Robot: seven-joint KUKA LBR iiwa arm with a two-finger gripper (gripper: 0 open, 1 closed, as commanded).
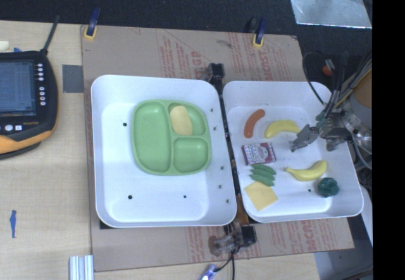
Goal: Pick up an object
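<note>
Banana just beside gripper — fingers spread, nothing between them.

One camera is fixed above the table and looks down at a slant. It stands far enough to take in both white bins together, side by side.

Pincer seemingly empty above right bin
</note>
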